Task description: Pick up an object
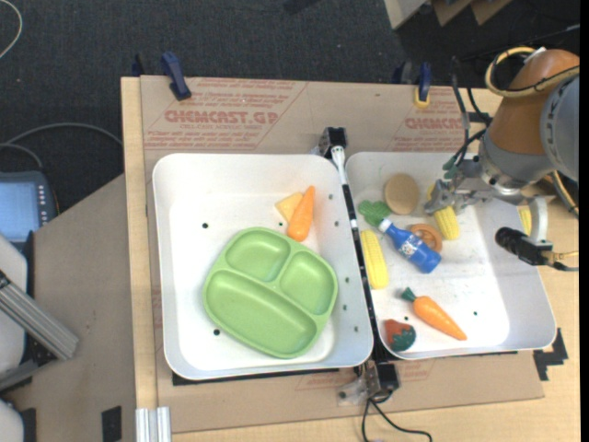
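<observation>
My gripper (pixel 453 198) hangs over the back of the right bin (pixel 515 311), just above a small yellow corn piece (pixel 446 221). A tan round bun (pixel 401 192) lies to its left. Nearer the middle of that bin are a blue bottle (pixel 411 247), an orange piece (pixel 426 234) touching it, a long yellow corn cob (pixel 373 258) and a green piece (pixel 372 213). An orange carrot (pixel 435 315) and a red and green strawberry (pixel 399 334) lie near the front edge.
The left bin (pixel 175 247) holds a green divided plate (pixel 270 290), with an orange carrot (pixel 301 214) and a yellow wedge (pixel 288 206) behind it. The grey arm (pixel 529 136) comes in over the right bin's back right corner.
</observation>
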You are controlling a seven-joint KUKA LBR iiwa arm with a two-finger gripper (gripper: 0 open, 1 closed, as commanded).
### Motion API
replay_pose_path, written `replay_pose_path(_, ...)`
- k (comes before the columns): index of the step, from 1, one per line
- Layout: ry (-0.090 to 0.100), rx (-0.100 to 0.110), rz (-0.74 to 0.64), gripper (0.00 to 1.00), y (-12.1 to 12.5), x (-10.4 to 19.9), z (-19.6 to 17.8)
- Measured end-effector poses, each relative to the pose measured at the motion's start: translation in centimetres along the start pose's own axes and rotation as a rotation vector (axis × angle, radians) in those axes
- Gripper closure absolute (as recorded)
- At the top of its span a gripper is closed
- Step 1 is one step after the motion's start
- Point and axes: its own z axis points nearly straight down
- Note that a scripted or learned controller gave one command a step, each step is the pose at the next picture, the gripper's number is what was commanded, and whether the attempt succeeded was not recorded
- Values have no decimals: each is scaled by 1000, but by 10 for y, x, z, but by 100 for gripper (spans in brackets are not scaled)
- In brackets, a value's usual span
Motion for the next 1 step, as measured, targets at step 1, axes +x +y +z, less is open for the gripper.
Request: replay_pose_path(1, 1, -8, -7, 100, 17, 82, -66)
